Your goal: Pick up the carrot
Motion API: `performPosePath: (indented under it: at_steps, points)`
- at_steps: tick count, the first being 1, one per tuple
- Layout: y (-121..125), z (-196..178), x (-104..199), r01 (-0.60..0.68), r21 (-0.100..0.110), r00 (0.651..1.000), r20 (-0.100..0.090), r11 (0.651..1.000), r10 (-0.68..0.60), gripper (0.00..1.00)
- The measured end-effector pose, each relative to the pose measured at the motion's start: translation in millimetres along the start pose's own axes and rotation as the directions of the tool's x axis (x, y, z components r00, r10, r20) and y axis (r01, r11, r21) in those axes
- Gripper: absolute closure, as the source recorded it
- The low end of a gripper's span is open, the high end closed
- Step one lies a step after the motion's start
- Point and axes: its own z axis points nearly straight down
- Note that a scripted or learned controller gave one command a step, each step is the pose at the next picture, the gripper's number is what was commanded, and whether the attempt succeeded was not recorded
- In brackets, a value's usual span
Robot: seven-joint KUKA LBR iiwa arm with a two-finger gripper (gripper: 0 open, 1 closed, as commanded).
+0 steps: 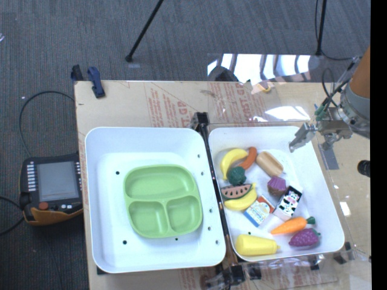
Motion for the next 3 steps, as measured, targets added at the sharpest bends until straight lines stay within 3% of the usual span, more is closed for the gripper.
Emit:
performPosePath:
  at_steps: [1, 2, 3]
  points:
    - [-42, 105, -27, 0.037, 0.015, 0.999, -0.006, 0.999, -0.037, 0.00]
    - [-104, 124, -26, 0.144, 0.005, 0.990, -0.004, 0.989, -0.144, 0.00]
    - [-115, 169, -12, 0.539, -0.005, 0.842, -0.006, 0.842, -0.540, 0.00]
